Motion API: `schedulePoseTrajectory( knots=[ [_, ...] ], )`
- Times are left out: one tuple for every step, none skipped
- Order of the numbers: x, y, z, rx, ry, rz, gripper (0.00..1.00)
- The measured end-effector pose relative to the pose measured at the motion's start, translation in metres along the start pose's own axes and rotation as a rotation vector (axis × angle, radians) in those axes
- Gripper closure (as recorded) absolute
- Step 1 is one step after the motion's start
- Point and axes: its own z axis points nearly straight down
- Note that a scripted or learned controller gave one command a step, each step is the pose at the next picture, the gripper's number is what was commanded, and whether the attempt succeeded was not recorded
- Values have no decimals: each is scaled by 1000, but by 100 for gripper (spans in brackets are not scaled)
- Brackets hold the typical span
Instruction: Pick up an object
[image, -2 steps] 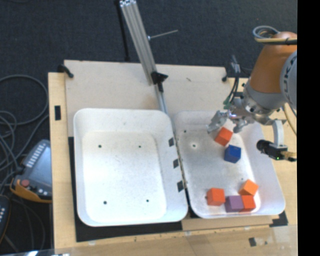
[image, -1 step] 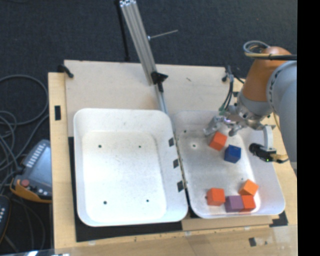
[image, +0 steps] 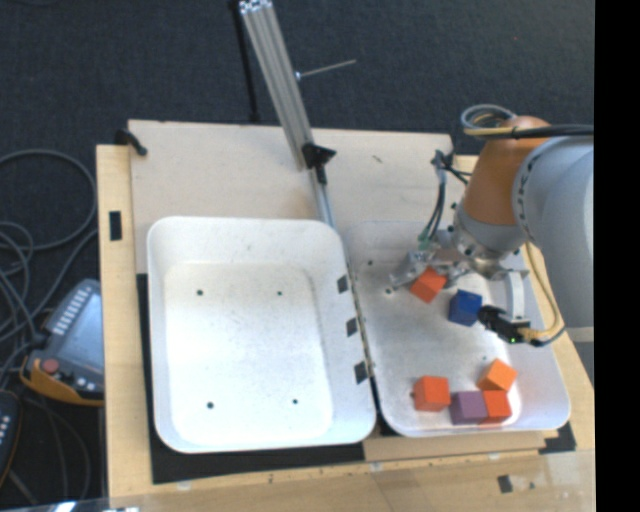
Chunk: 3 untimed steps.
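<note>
The arm (image: 520, 190) comes in from the right and is cut off by the frame edge, so only its grey bulk and orange band show, and that bulk hides most of the wrist and the far right corner of the right bin (image: 385, 400). Below the wrist, the gripper (image: 432, 272) sits over the upper part of that bin, and an orange block (image: 428, 285) shows just under it, tilted; the metal parts around it are small and blurred, and whether the block is actually pinched or merely lying beneath the tool cannot be told, nor can the gripper's state be made out. Just right of it lies a blue cube (image: 464, 307), partly crowded by a black fitting with a tiny green light (image: 512, 337). Near the front rim of the same bin sit four more blocks: an orange cube (image: 431, 392) on its own, then a purple block (image: 467, 406) touching a reddish-orange block (image: 497, 405), with another orange block (image: 497, 376) just behind them. The left bin (image: 250, 335) shows only a few dark dots on its floor. A slanted aluminium rail (image: 285, 90) runs out of the top of the frame. At the left edge a handheld pendant (image: 70, 335) with orange trim is half cut off; its keys are too small to read, and no legible writing shows anywhere.
</note>
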Motion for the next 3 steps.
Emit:
schedulePoseTrajectory(
  knots=[
    [-2, 1, -12, -4, 0, 1, 100],
    [124, 15, -158, -7, 5, -6, 100],
    [175, 30, -144, 2, 4, -4, 100]
  ],
)
